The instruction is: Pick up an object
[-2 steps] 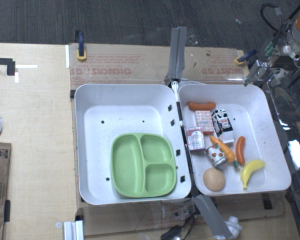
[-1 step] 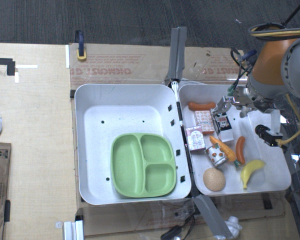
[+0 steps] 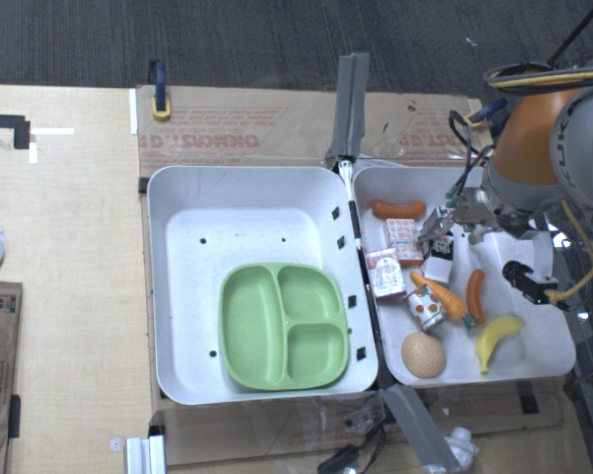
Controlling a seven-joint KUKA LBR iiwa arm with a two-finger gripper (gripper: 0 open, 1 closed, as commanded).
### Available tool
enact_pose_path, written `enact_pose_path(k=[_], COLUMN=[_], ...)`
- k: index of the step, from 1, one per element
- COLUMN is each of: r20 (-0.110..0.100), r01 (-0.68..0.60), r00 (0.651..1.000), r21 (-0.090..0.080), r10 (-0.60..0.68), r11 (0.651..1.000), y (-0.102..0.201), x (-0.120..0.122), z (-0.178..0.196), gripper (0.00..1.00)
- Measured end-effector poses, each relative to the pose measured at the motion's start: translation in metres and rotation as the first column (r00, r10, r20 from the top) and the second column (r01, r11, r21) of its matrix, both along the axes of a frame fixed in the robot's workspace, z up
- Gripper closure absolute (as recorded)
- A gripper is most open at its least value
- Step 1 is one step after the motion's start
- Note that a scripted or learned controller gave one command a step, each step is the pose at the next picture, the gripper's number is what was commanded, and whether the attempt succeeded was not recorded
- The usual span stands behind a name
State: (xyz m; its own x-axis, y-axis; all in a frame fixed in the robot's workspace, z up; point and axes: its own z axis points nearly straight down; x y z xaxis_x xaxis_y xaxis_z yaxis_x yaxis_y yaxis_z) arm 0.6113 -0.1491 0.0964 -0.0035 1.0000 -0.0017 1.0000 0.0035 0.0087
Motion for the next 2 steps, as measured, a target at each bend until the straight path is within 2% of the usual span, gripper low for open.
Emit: enact_pose_path(k=[1,2], r20=[-0.003,-0.01], r01=[0.002,0.207], r00=[1.0,0.978], r21=[0.0,0.0], r10=[-0.002,-0.207], r11=[1.0,0.978], y=[-0.001,0.044], x=[-0.001,0.001], z=[0.008,0.124], gripper=[1.0,1.0])
